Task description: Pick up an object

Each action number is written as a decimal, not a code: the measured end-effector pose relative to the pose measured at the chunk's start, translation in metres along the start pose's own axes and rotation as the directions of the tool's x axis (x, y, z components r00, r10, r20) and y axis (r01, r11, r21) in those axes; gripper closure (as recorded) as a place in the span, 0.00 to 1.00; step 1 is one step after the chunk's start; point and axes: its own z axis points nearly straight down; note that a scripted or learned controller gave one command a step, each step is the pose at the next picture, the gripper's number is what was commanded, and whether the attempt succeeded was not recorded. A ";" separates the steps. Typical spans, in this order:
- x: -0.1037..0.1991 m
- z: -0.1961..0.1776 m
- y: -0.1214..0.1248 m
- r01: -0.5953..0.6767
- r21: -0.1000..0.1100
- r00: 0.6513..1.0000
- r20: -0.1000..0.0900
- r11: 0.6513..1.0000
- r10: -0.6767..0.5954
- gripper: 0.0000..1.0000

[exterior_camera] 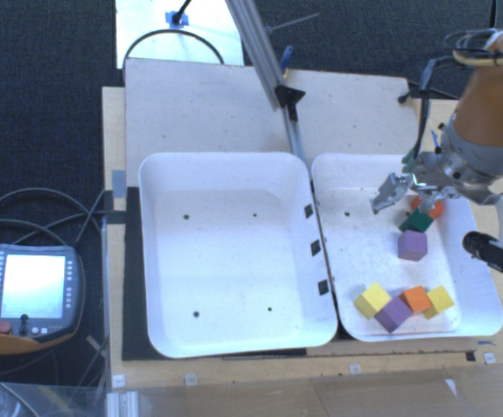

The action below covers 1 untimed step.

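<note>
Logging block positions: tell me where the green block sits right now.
In the camera view, the green block lies in the right bin, toward its far right side, just above a purple block and beside an orange block.

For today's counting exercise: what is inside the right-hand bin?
In the right bin: a green block, two purple blocks, two yellow, one orange. The gripper covers most of another orange piece.

Open floor across left shallow white bin (173, 189). Right white bin (348, 259) crowded: green cube (417, 222), purple cube (412, 245) mid-right; yellow, purple, orange, yellow blocks (405, 303) clustered along near rim.
</note>
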 end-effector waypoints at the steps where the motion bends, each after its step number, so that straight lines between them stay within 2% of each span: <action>1: 0.000 -0.002 0.001 -0.001 -0.005 1.000 0.001 1.000 0.001 0.00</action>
